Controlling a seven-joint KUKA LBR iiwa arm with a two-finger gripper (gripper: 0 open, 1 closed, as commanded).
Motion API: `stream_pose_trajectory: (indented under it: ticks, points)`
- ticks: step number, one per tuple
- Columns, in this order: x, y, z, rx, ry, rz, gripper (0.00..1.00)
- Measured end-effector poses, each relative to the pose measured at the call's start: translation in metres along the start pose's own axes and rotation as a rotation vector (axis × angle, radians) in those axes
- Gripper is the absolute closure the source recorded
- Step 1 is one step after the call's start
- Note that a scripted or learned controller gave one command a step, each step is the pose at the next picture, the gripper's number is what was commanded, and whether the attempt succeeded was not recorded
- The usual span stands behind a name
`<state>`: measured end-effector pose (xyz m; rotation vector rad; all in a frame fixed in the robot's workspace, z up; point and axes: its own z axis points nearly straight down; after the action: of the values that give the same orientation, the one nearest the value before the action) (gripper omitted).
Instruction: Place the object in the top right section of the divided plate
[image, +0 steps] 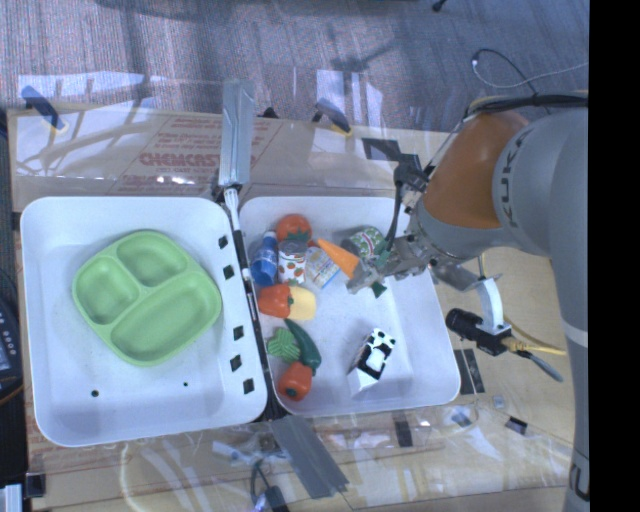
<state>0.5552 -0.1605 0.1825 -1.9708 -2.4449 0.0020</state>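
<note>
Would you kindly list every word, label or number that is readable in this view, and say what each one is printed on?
"KUKA": grey arm, partly legible, running vertically by the orange band.
Red print on the cardboard sheet behind the bins: too blurred to read.
Labels on the small can and blue bottle: too small to read.

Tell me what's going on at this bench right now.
A grey KUKA arm reaches in from the right, its gripper low over the right bin, near a green-and-white item and a toy carrot. Whether it holds anything is unclear. More toy food and a black-and-white cow figure lie in that bin. The green divided plate sits in the left bin, all its sections unfilled.
</note>
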Motion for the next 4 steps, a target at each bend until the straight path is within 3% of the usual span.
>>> stream_pose_trajectory:
  ticks: [1,2,3,4]
  points:
    - [0.078,0.023,-0.009,0.002,0.002,-0.456,1.0]
    - [0.099,0.09,-0.064,-0.002,-0.003,-0.807,1.0]
    - [0.159,0.093,-0.08,-0.002,-0.002,-1.176,1.0]
    - [0.185,0.122,-0.113,-0.003,-0.005,-1.583,1.0]
